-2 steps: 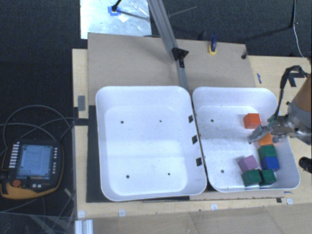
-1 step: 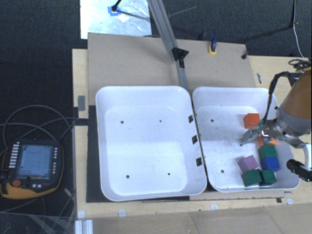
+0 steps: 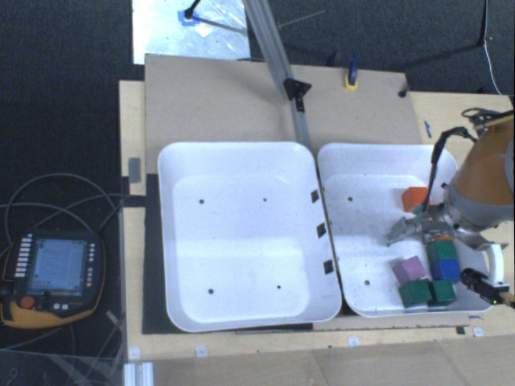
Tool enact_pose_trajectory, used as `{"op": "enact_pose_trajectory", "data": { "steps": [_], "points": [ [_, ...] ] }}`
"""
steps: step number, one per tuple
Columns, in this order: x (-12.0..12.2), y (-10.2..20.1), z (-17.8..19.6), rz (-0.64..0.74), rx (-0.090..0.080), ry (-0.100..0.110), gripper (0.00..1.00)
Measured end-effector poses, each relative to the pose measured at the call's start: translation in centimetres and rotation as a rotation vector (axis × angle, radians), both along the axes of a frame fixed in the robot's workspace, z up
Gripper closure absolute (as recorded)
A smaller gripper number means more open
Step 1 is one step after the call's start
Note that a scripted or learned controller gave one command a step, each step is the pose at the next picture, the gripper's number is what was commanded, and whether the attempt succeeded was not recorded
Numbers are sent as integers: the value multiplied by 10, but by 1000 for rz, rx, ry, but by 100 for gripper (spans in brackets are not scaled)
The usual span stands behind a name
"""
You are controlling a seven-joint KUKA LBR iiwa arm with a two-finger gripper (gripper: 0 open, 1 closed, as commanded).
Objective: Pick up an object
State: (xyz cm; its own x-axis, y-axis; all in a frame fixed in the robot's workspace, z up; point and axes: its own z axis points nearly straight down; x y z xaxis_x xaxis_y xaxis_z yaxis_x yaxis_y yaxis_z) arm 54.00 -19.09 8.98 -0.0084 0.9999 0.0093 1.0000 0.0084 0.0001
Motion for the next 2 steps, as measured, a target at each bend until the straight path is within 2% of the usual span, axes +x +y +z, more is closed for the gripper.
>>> {"op": "enact_pose_trajectory", "data": {
  "steps": [1, 2],
  "points": [
    [1, 0, 12, 1, -1, -3, 100],
    [8, -9, 70, -4, -12, -7, 100]
  ]
}}
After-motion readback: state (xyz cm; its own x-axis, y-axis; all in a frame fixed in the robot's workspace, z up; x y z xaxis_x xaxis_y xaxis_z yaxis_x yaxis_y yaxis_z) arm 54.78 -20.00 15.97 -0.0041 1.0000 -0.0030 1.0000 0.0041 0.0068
